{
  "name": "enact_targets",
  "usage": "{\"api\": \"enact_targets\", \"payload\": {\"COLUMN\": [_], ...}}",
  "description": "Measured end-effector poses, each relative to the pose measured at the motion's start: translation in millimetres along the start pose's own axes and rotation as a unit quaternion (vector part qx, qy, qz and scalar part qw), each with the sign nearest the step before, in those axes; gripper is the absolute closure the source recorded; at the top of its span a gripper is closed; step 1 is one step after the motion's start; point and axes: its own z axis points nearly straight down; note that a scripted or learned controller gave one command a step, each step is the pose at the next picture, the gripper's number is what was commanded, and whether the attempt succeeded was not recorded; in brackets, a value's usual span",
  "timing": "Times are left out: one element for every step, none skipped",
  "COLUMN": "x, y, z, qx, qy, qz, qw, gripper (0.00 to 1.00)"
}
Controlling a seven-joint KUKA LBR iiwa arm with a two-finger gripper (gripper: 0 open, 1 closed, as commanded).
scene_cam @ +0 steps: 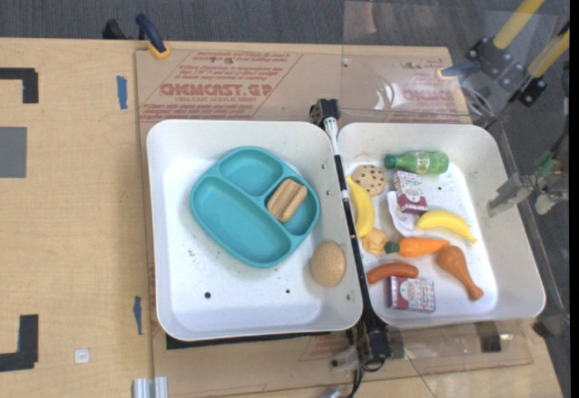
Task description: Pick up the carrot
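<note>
The gripper [514, 194] is a small grey metal shape at the right bin's [520, 292] right rim. Whether its jaws are apart or together cannot be told, and it holds nothing visible. The carrot [422, 248] lies well apart from it, in the middle of that bin. It is smooth, orange and tapered, with a green stub at its left end. It lies just below a banana [445, 224], above a red sausage [391, 271] and beside a brown drumstick [460, 270].
</note>
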Motion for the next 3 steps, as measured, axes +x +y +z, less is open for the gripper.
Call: {"api": "enact_targets", "payload": {"x": [55,65,76], "y": [-10,23,-3], "z": [87,182,189], "qx": [0.002,-0.001,-0.011], "qy": [0.001,0.000,0.000], "qz": [-0.012,0.170,0.226], "qw": [0.9999,0.9855,0.9740], "gripper": [0.00,0.00,0.00]}}
